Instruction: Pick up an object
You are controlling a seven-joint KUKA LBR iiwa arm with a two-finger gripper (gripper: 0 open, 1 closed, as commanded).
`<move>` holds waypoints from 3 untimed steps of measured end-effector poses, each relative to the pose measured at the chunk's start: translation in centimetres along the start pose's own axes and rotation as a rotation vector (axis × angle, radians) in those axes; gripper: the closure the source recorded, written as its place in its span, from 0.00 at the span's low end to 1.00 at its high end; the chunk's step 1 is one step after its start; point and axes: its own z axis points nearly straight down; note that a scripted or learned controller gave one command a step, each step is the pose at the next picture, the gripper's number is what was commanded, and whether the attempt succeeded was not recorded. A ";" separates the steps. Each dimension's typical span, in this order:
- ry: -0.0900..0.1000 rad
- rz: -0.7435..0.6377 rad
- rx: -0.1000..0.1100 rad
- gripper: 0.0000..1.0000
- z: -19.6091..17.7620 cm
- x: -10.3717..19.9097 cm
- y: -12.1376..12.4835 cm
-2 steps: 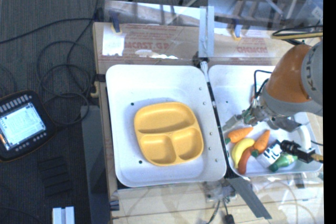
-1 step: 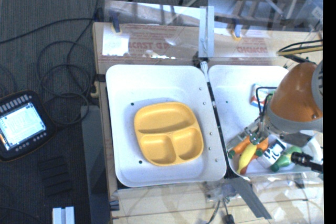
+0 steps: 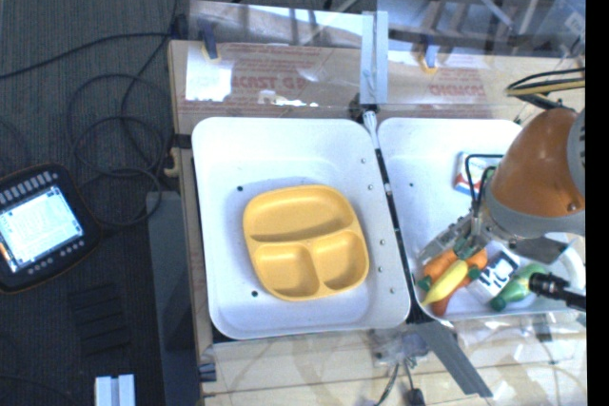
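Observation:
The right bin [image 3: 419,166] holds a small pile of toys near its front. In the pile are an orange carrot-like piece [image 3: 439,263], a yellow piece [image 3: 449,284], a green piece [image 3: 510,290] and a white card with dark print [image 3: 491,274]. My gripper [image 3: 465,241] hangs low over this pile, just above the orange and yellow pieces. The grey wrist and orange band [image 3: 538,171] hide most of it. I cannot tell whether anything is in its grasp.
A yellow divided plate [image 3: 304,241] lies in the left bin [image 3: 219,157]. A red and blue flat item [image 3: 465,172] sits in the right bin behind the gripper, partly hidden by the arm. A raised rim [image 3: 381,195] separates the bins.

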 end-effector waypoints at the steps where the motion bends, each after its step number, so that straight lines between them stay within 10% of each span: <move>1: 0.011 0.151 0.008 1.00 1.2 -3.3 7.6; 2: -0.004 0.162 0.007 0.00 1.1 -4.1 7.0; 3: 0.016 0.133 0.016 0.00 0.9 -2.9 -1.0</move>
